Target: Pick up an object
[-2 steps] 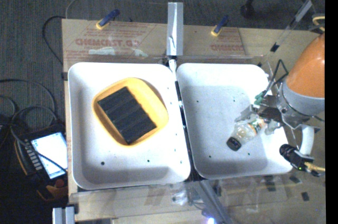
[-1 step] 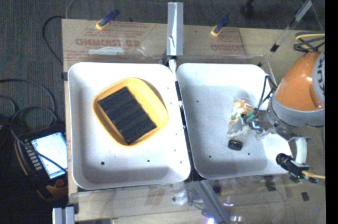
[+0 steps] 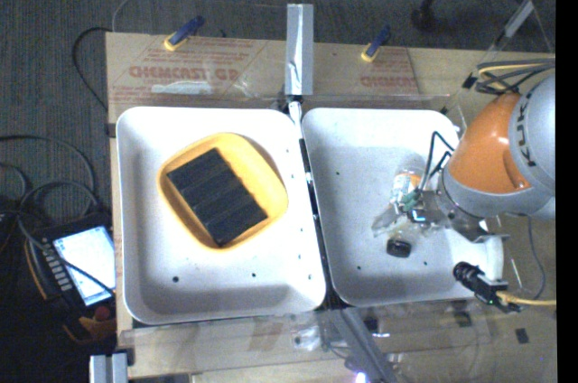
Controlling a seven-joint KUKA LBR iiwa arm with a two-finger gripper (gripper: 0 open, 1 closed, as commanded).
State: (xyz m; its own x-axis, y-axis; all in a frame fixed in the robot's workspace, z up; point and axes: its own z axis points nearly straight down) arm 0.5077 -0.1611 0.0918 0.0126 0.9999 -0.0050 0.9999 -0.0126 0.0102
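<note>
While the grey arm leans over the right bin, a yellow dish sits in the left bin; the gripper, finger state unclear, hangs above a small dark object.

Even overhead light, white bins bright (mild glare), soft focus throughout.

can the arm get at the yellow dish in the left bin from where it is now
Probably yes. The yellow dish lies uncovered in the left bin, with nothing on top but its own dark insert. The gripper is over the right bin, so the arm must cross the low divider.
</note>
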